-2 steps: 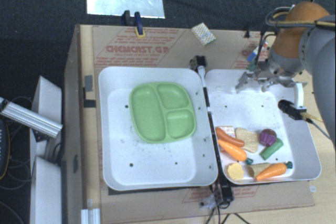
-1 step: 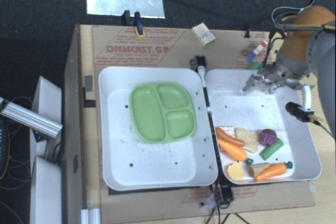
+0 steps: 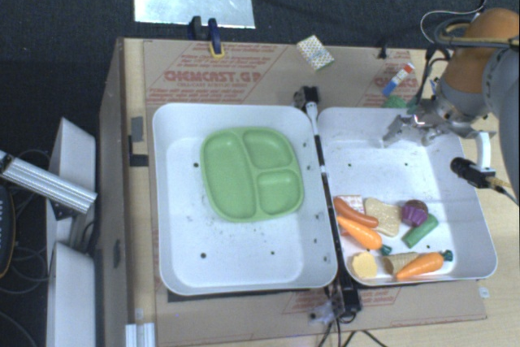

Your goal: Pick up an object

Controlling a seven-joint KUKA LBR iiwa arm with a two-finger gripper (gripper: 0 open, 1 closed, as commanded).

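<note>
- Camera view: the arm (image 3: 479, 65) reaches in from the right and its gripper (image 3: 413, 128) hangs over the far end of the right bin (image 3: 366, 150), above bare white floor. I judge this a staging spot: it is well apart from the food, so a descent there would catch nothing.
- Whether the gripper is released or clenched, I cannot tell; it is too small and blurred, and nothing is visibly held in it.
- The things to pick lie heaped in the near end of the right bin, likely where earlier drops let them gather: two carrots (image 3: 357, 225) near the divider, a cracker (image 3: 383, 215) just beside them, a purple vegetable (image 3: 414, 213) touching a green piece (image 3: 420, 232), another carrot (image 3: 421, 264) at the near wall, and a yellow piece (image 3: 365, 265) beside it.
- The crowding could make a clean grasp awkward; the near carrot sits at the edge of the pile and looks easiest.
- The left bin (image 3: 183, 175) holds a green divided plate (image 3: 250, 173), lying flat near its middle, its three compartments bare.
</note>
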